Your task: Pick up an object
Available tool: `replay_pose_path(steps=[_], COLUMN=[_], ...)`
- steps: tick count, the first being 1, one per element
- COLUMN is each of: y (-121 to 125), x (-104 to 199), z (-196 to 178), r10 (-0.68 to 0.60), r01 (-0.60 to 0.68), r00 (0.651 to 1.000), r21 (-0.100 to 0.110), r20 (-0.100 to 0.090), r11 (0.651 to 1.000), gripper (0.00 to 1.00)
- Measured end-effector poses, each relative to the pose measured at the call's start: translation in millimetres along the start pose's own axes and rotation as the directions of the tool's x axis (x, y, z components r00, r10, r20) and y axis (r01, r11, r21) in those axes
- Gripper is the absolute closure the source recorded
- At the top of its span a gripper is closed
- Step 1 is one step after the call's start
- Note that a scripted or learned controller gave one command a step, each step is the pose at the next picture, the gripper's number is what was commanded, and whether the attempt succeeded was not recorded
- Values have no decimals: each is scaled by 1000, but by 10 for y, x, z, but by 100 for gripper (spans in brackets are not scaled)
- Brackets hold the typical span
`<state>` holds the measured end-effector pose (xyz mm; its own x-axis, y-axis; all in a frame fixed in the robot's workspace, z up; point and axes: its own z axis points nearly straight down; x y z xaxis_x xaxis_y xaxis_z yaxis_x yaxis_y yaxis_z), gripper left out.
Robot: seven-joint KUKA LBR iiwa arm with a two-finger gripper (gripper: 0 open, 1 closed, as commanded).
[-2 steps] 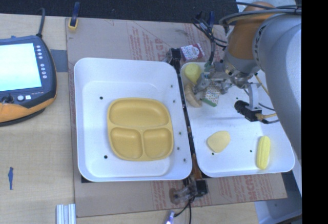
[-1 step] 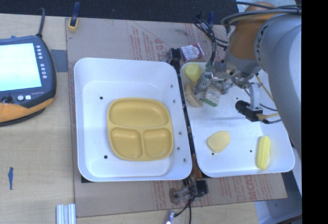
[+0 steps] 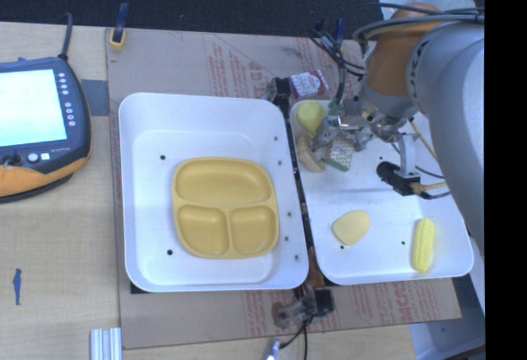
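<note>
Yellow divided plate (image 3: 225, 208) in left bin (image 3: 140, 123)

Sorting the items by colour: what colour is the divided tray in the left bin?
The divided tray is yellow, a plain mustard shade, clear in the camera view.

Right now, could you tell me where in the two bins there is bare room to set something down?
Left bin: the white margin around the yellow divided tray. Right bin: the floor between the yellow chip and the corn cob. Its far-left corner is crowded, with the hand over small items.
</note>
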<state>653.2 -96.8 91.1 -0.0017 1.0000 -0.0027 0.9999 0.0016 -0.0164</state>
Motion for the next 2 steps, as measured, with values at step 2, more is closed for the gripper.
replay_pose_path(steps=[2], y=[2], x=[0], z=[-1], r10=[-2], r01=[2], r00=[1000], r21=[0], r20=[0], r11=[1000], gripper=[0])
